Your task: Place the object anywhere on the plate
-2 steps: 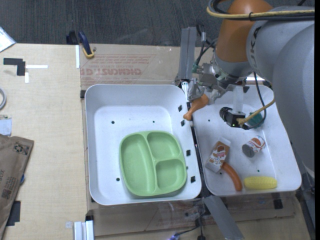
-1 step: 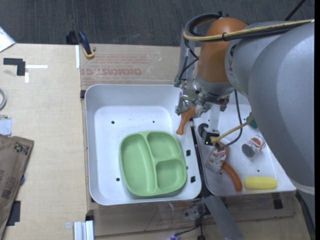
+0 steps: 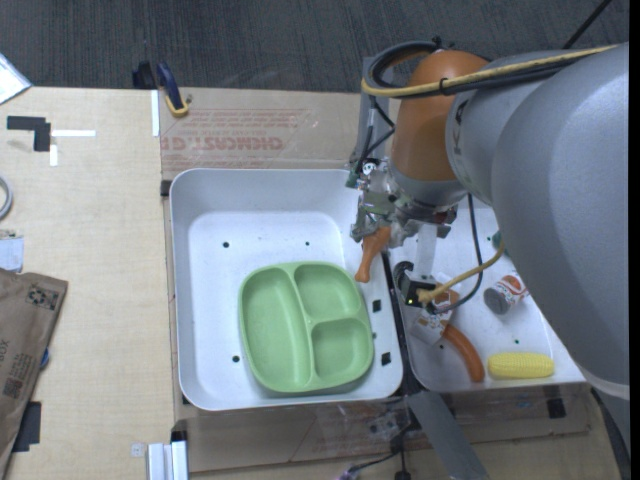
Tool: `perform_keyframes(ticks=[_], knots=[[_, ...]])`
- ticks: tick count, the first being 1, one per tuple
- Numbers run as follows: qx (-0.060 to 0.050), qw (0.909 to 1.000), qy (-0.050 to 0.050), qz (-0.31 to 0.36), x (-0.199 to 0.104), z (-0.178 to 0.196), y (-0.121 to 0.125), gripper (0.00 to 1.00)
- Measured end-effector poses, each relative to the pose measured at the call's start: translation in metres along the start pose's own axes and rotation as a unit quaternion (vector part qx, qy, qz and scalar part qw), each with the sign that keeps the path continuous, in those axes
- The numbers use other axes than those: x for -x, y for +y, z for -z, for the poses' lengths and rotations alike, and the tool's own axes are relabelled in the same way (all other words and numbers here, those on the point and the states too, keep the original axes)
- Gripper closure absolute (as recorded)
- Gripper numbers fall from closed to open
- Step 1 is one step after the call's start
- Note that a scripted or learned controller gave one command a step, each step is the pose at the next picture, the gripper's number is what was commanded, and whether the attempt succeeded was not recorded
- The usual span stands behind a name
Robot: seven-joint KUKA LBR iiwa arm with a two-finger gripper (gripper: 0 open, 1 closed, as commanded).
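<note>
Carrot (image 3: 368,253) hangs clamped between the fingers of the gripper (image 3: 378,230), stub end up in the grip, long axis pointing down and slightly left. You see it over the right wall of the left bin (image 3: 195,268), just beside the seam between the bins. Green divided plate (image 3: 305,323) lies down-left of the carrot tip, close, its upper right corner nearly under it. You need, by my read, a short shift left and toward the camera, then release; the tip leads toward the plate, so the upper right compartment is the likeliest landing. In the right bin (image 3: 560,368), well clear of this: corn cob (image 3: 520,366), sausage (image 3: 463,351), small can (image 3: 505,293).
</note>
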State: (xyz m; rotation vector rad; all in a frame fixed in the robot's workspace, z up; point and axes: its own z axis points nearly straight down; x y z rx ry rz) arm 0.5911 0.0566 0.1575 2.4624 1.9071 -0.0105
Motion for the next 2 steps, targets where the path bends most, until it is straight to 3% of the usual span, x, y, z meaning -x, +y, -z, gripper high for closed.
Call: perform_keyframes(ticks=[1, 2], knots=[[-0.013, 0.9943, 0.008, -0.106, 0.0044, 0.0335, -0.0862, 1.0], [-0.012, 0.9942, 0.008, -0.107, 0.0047, 0.0336, -0.0861, 0.0]])
